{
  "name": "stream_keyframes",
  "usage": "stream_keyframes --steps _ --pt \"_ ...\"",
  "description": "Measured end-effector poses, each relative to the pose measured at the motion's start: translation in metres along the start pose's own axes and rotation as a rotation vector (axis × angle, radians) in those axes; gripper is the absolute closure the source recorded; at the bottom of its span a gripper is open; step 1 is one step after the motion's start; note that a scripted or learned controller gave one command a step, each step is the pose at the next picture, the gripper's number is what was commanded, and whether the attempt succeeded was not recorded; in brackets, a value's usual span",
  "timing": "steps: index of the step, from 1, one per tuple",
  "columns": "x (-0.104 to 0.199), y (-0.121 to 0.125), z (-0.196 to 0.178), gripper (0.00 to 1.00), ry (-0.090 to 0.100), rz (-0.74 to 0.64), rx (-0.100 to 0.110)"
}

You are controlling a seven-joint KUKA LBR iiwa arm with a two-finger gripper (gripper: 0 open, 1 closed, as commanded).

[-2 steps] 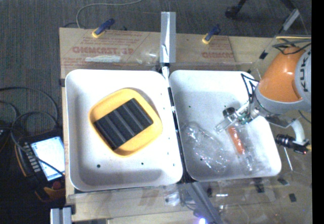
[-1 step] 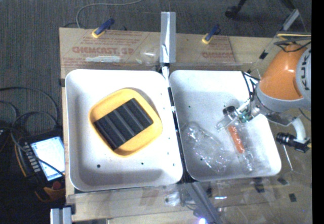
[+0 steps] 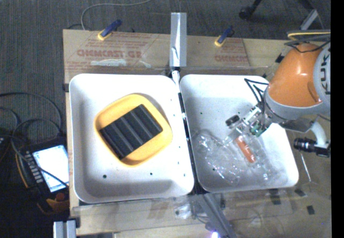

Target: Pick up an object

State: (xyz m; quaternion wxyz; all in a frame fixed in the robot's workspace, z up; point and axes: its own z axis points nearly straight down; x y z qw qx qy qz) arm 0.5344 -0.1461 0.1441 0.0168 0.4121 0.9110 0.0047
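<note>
Where the arm reaches in from the right, its claw (image 3: 248,123) hangs low over the right bin (image 3: 215,92), just above and touching or nearly touching the upper edge of a clear plastic package.

Item 1. Clear plastic package (image 3: 228,156): crumpled, transparent, lying flat across the lower half of the right bin. An orange piece (image 3: 246,151) shows inside or under it, just below the claw. Judged the nearest candidate for the pick.

Item 2. Yellow tray with black ribbed insert (image 3: 134,129): sits tilted in the left bin (image 3: 86,178), well apart from the claw. Judged too broad for a two-finger grasp from above.

Item 3. Claw: whether its fingers are spread or drawn together cannot be told; the parts are small and blurred against the white floor. Nothing is seen between them.

Handling note (judgement). The film is slippery and will likely fold or slide. A good grasp would centre over the orange piece, where there is some body to pinch, descend straight until near the bin floor, then close slowly. Gripping loose film at the edge risks lifting a corner only, with the rest dragging out.

Risk: the glare of the plastic hides its true outline.
</note>
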Motion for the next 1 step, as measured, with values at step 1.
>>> stream_keyframes --steps 1 --pt "-0.0267 0.0586 -0.048 1.0 0.027 -0.088 0.019"
